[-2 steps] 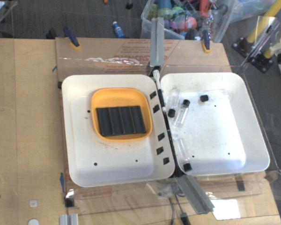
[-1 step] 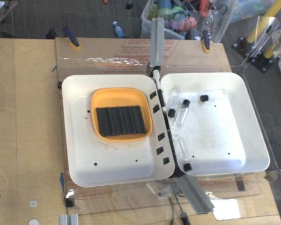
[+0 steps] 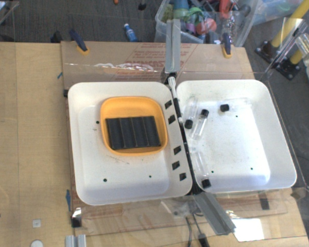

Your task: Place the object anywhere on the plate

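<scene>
Black ridged object [image 3: 133,133] lies on the orange plate [image 3: 134,107], left bin [image 3: 87,184].

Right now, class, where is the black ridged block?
In the camera view, the black ridged block lies flat on the orange plate, inside the left white bin.

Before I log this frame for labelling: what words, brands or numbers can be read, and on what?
None can be read.
Cardboard behind the bins: faint reddish print, too blurred to read.
Plate, black object on it, left bin, right bin: no text visible.
</scene>
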You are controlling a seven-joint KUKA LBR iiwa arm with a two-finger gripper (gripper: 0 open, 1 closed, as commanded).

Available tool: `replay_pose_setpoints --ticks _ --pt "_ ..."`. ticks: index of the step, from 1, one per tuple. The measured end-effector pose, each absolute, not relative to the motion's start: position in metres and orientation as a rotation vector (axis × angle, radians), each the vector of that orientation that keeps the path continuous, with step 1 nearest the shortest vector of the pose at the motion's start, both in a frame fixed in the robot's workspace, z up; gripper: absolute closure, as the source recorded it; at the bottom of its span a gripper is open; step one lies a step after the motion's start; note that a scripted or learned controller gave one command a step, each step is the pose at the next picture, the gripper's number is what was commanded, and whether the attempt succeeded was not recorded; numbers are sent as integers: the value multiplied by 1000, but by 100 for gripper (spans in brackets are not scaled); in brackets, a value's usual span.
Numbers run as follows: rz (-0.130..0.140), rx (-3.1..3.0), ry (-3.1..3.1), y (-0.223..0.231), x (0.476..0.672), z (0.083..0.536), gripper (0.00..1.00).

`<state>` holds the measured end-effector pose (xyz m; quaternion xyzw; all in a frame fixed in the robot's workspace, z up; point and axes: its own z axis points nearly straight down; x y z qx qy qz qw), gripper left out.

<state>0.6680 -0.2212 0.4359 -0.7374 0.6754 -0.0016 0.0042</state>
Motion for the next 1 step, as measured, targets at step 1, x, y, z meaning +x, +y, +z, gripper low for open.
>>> replay_pose_setpoints --ticks 1 --pt "-4 -2537 1841 -215 668 436 100"
